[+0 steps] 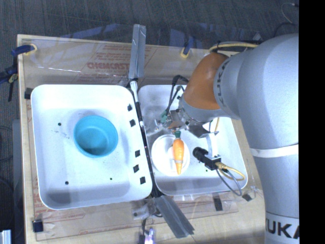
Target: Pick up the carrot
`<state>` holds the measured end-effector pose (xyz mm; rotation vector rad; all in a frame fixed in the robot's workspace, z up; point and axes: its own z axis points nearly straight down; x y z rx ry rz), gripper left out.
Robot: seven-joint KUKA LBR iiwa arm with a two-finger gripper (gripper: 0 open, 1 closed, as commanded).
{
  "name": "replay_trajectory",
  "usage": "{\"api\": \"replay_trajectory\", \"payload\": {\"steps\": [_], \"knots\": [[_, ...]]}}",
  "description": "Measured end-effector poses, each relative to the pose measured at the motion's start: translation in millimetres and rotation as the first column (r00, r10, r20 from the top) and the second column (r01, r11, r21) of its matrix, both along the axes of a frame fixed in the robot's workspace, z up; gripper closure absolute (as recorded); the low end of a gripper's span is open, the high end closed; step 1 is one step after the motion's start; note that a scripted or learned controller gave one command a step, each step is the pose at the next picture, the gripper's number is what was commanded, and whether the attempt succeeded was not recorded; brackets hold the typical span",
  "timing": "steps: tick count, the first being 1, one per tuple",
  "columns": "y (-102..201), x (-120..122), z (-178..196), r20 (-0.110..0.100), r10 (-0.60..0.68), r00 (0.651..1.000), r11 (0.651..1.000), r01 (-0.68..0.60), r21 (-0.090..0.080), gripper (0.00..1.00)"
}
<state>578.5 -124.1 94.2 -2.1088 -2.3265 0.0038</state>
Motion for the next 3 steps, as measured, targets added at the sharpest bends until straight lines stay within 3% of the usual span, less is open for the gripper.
{"api": "replay_trajectory", "payload": {"steps": [1,2,3], "knots": [[-26,-53,-2,0.002,0.136,0.991,0.991,-0.136,0.001,0.00],[-26,-51,8,0.003,0.142,0.990,0.990,-0.142,0.000,1.00],[-26,-51,8,0.003,0.142,0.990,0.990,-0.142,0.000,0.00]]}}
